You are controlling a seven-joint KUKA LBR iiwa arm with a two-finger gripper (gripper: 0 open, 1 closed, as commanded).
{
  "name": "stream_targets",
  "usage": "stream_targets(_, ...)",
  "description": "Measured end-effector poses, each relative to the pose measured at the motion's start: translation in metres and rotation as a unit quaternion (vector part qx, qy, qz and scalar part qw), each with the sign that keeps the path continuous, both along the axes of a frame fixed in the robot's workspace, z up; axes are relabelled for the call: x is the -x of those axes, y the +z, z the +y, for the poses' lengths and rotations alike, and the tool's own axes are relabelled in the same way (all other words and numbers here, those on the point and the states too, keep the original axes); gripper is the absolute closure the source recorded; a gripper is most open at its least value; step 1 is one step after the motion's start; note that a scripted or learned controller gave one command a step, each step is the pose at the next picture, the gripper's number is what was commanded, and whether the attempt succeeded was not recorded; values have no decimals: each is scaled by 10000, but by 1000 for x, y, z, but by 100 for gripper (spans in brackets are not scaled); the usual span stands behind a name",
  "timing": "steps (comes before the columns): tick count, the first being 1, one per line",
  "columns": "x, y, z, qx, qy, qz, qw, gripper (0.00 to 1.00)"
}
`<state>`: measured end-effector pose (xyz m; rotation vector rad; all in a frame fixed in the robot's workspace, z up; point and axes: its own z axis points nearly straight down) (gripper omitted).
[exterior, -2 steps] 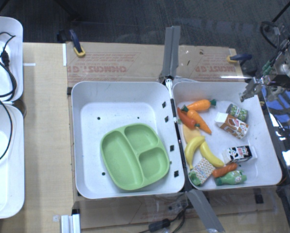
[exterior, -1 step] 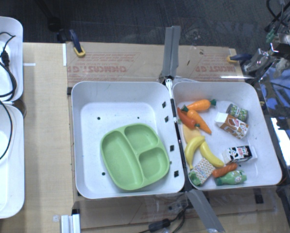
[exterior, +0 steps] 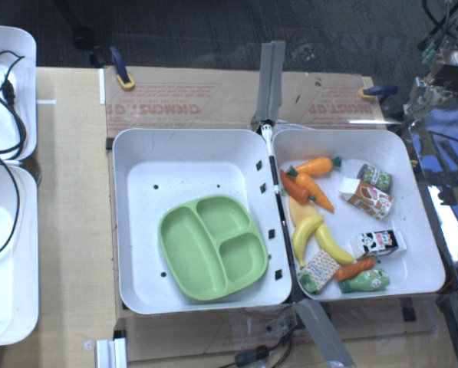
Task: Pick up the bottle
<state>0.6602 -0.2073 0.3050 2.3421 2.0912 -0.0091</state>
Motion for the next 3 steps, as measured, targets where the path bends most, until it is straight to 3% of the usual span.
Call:
stream_targets(1, 0, 100, -10, -15, -42, -9, 10000, 100)
stream_targets(2, 0, 100, -10, -17, -43, -2, 10000, 0)
stream_targets(3, 1, -31, 5, -24, 1137, -5, 9935, 0)
